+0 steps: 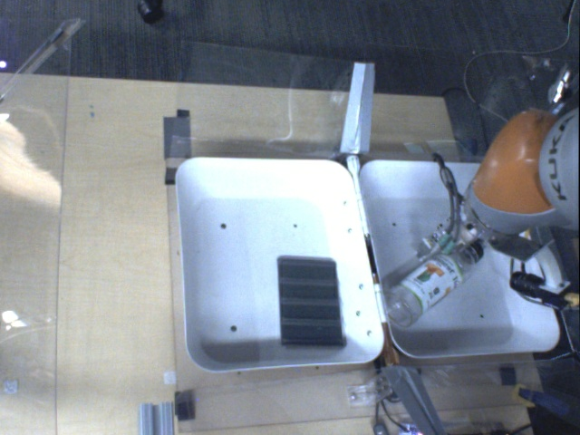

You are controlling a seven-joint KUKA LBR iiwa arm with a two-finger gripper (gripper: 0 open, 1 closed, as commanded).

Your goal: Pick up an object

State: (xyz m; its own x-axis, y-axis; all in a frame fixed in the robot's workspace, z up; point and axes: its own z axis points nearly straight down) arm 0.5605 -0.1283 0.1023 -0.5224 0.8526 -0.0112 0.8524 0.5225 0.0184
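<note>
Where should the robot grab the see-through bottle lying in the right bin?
Probably around the labelled middle of the clear plastic bottle, coming straight down from above. It lies tilted on its side in the right white bin, so its round body is exposed on top and narrow across.

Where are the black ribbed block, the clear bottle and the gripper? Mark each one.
black ribbed block (311, 301): camera view, left bin, centre of its ribbed top.
clear bottle (426, 285): camera view, right bin, on its label, lying on its side.
gripper (450, 240): camera view, at the fingertips by the bottle's upper end.
</note>
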